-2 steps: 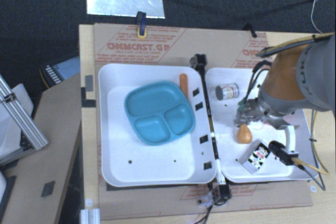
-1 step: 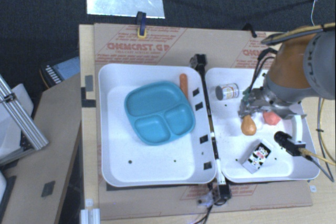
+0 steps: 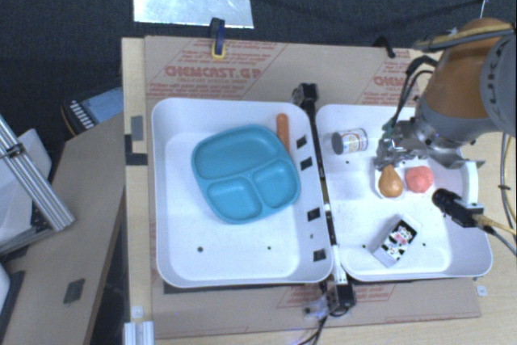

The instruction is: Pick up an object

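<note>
Gripper [image 3: 393,151] low over right bin [image 3: 355,250]; whether its fingers are apart or together cannot be told. Directly under it: small orange-brown pear [image 3: 390,182], stem end upward, touching a pink rounded lump [image 3: 419,178]. Small jar [image 3: 350,142] lies left; patterned box [image 3: 395,241] below. Left bin [image 3: 174,254] holds blue divided plate [image 3: 244,172].

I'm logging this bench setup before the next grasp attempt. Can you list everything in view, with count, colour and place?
Bins: two, white, side by side.
Divided plate: one, blue, left bin.
Carrot-like stick: one, orange, left bin, at the plate's far edge.
Small jar: one, silvery, right bin, lying down.
Pear-shaped piece: one, tan-orange, right bin.
Round piece: one, pink, beside it.
Small box: one, black-white, right bin's near side.
Gripper: one, grey, above the pear-shaped piece.
</note>
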Controlling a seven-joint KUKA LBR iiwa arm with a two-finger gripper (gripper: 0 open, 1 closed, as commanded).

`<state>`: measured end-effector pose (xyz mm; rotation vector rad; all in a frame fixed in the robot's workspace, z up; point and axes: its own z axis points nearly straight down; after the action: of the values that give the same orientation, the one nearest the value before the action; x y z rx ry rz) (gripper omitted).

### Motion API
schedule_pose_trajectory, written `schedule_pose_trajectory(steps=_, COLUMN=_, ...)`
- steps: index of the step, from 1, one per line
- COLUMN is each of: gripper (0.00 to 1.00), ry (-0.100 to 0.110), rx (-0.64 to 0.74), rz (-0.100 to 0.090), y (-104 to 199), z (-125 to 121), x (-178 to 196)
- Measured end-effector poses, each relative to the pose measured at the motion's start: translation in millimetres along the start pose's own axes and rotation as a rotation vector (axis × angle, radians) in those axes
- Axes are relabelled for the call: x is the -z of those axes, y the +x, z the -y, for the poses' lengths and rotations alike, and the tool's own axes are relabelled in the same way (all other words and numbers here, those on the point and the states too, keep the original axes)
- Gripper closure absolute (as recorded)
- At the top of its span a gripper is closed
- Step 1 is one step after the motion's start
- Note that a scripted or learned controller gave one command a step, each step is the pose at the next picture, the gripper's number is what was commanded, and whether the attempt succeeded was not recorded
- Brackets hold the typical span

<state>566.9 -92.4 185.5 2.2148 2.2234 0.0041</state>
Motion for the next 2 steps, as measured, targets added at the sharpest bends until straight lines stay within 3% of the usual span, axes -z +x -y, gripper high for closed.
schedule_pose_trajectory(steps=1, gripper=1.00, ry=-0.004, rx=0.000, rz=0.001, y=-4.8, z=-3.2, x=63.7)
schedule_pose_trajectory(steps=2, gripper=1.00, ry=0.004, rx=0.005, rz=-0.002, y=43.7, z=1.1, x=56.8)
